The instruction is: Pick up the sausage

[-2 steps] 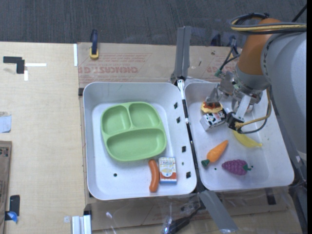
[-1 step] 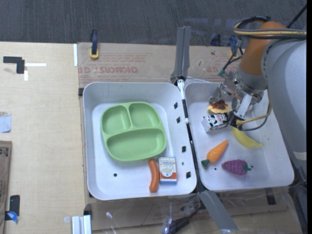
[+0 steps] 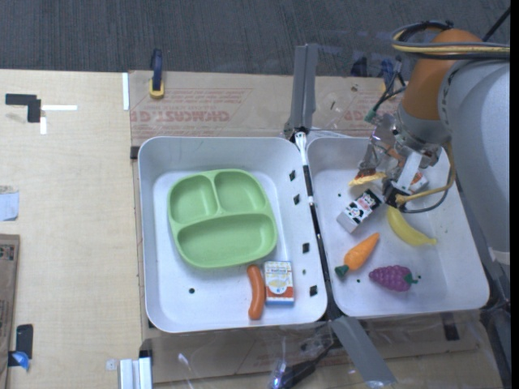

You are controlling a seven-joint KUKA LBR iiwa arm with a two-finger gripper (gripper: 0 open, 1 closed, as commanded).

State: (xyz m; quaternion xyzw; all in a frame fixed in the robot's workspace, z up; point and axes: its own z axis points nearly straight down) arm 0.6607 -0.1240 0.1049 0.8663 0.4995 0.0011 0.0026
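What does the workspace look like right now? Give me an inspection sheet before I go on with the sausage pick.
Surface: two white bins side by side, left bin and right bin, on a bench.
Job's things: sausage lies in the left bin near its front wall, beside a small carton.
Clutter: green divided plate in the left bin; cow-print box, banana, carrot and grapes in the right bin.
Grippers: gripper over the right bin's back part, far from the sausage.
Cables: black cables loop at the wrist.
Surroundings: cardboard sheet behind the bins.
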